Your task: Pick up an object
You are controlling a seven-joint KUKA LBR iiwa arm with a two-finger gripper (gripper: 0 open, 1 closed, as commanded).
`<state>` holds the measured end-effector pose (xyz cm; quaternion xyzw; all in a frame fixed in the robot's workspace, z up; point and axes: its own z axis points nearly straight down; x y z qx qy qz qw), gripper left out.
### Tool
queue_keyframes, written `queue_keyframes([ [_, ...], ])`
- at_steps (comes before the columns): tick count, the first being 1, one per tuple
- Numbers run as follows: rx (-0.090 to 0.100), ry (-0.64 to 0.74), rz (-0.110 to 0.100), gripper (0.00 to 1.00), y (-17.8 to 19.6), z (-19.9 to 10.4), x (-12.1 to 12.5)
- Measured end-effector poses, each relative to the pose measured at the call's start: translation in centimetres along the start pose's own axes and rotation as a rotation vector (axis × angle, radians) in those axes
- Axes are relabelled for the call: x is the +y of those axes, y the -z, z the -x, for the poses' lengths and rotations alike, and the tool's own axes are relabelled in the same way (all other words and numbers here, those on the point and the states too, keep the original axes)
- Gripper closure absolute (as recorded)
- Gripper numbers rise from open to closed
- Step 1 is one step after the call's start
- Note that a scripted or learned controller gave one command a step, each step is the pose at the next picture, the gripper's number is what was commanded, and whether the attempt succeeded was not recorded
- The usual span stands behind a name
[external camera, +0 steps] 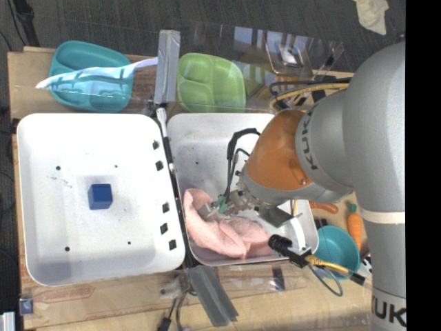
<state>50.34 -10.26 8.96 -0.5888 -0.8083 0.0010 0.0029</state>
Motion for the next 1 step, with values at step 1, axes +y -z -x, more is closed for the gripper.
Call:
queue_keyframes([
  [1, 0.001, 0.054, 0.000, 0.00, -0.02, -0.51, -0.12],
])
